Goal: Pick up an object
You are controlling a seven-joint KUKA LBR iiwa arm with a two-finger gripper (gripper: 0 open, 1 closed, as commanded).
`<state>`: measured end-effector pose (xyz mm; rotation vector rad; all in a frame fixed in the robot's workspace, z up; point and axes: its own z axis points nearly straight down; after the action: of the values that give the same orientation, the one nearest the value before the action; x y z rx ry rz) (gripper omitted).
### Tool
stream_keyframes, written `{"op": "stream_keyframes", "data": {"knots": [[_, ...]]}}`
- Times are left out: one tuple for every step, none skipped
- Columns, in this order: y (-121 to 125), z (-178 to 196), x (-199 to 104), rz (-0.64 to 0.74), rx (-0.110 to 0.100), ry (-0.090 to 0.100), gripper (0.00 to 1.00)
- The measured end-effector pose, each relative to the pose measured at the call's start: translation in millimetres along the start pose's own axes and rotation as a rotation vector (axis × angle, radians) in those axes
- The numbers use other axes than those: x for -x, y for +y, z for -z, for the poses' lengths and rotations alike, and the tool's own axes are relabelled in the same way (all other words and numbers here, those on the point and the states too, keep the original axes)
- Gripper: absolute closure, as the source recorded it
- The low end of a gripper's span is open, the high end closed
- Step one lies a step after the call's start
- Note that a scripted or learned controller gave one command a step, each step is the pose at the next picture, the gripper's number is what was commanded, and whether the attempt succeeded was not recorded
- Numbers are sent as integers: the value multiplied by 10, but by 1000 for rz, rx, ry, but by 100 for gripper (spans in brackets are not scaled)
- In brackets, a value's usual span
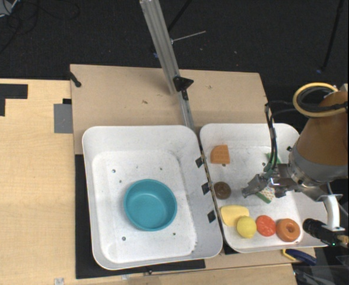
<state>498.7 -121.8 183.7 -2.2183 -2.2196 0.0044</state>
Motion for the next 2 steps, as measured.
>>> {"op": "stream_keyframes", "data": {"knots": [[-67, -600, -48, 0, -1, 0, 0], [-57, -476, -38, -2, 3, -1, 100]]}}
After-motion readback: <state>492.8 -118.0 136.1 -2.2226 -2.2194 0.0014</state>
